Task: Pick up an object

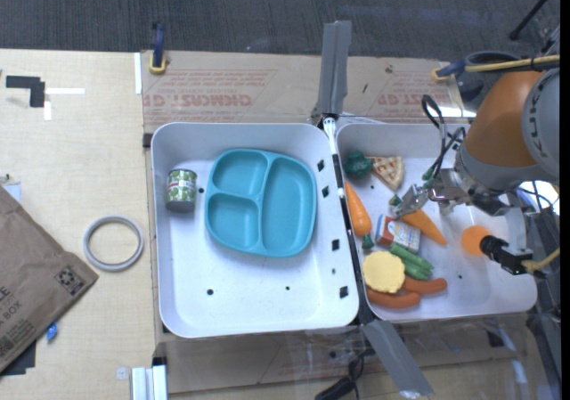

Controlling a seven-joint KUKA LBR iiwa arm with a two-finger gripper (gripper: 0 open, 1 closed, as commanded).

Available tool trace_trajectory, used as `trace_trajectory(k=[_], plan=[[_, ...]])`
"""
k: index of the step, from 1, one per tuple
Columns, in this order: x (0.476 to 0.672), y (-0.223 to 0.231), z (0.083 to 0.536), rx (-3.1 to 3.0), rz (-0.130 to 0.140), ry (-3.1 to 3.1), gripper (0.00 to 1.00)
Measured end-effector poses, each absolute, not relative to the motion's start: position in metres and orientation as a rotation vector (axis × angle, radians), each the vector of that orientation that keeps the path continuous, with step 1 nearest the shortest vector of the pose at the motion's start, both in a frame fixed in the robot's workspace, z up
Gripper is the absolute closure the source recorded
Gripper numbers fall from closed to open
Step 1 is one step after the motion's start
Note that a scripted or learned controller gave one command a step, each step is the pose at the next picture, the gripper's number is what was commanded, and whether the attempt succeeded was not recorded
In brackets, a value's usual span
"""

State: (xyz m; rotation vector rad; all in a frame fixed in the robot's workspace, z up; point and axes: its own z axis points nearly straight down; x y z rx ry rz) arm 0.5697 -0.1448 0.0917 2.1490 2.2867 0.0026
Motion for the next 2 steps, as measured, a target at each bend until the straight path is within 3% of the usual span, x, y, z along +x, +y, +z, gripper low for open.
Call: trace_trajectory(k=[1, 2], plan=[[0.616, -0.145, 0.113, 2.103, -0.004, 2.336, 0.00], [0.571, -0.125, 0.089, 1.947, -0.002, 2.466, 0.00]])
